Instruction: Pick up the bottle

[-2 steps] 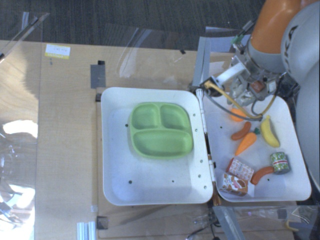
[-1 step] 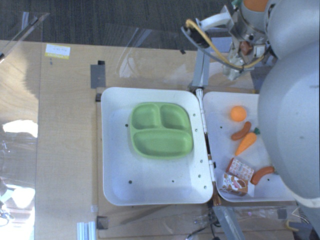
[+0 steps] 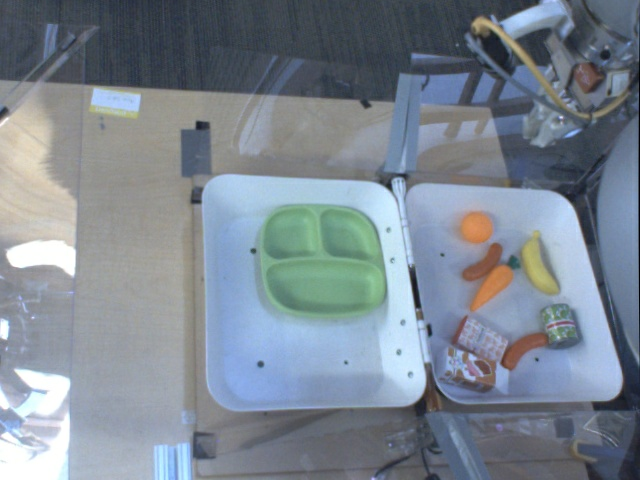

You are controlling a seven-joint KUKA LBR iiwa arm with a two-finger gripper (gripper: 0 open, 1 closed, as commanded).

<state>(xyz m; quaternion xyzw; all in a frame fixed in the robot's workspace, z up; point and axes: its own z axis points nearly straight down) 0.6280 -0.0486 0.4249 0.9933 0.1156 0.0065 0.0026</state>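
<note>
The claw [image 3: 548,128] hung at the upper right of the frame, above the right bin [image 3: 585,373]; its opening could not be told. No bottle was identifiable; a green can [image 3: 560,325] lay at the lower right beside a sausage [image 3: 525,349].

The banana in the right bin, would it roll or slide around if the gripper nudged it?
The banana is curved and lies flat on the white bin floor, so it would probably pivot or slide rather than roll. Its skin looks smooth, so a pinch could slip. The carrot lies close on its left; a push that way would likely bump it.
</note>
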